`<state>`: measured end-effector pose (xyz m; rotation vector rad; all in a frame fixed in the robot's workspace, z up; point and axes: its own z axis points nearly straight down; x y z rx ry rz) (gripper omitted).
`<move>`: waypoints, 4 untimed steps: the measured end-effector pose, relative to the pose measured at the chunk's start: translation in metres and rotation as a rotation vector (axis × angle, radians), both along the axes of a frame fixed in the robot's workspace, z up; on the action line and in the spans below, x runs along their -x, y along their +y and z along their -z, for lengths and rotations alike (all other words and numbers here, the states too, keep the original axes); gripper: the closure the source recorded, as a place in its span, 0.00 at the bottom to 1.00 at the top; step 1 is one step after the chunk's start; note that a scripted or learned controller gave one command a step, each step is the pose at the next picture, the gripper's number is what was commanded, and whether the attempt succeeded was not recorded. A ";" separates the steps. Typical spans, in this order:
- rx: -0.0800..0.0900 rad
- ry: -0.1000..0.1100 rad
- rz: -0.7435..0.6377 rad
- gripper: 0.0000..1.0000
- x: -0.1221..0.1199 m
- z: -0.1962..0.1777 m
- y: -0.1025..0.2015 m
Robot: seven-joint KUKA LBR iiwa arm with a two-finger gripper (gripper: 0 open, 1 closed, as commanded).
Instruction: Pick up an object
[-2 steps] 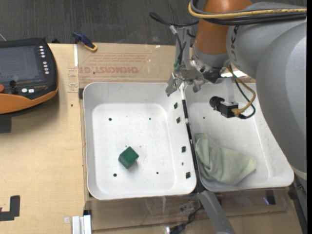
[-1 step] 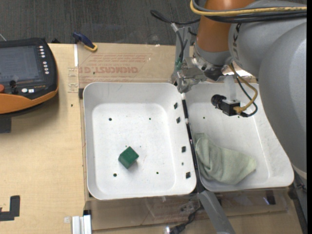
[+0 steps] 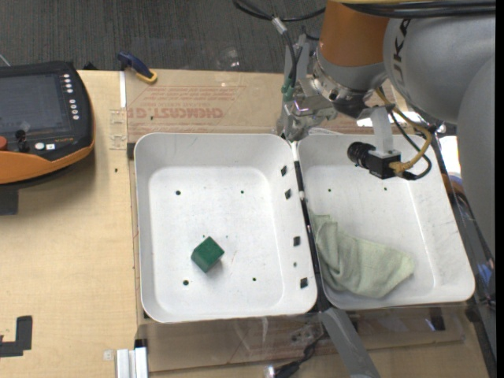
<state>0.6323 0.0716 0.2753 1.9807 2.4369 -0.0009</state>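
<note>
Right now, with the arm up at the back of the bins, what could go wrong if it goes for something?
The gripper sits right over the shared wall between the left bin and the right bin, so a straight descent could hit that rim. The green block lies far off near the left bin's front, needing a long reach. The pale green cloth is crumpled and limp, so a pinch might catch only a fold and slip.
</note>
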 end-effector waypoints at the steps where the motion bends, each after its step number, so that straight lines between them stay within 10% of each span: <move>1: 0.000 0.004 0.043 1.00 0.050 0.085 -0.003; 3: 0.000 0.005 0.369 1.00 0.155 0.085 -0.101; 4: -0.001 0.004 0.358 1.00 0.155 0.085 -0.100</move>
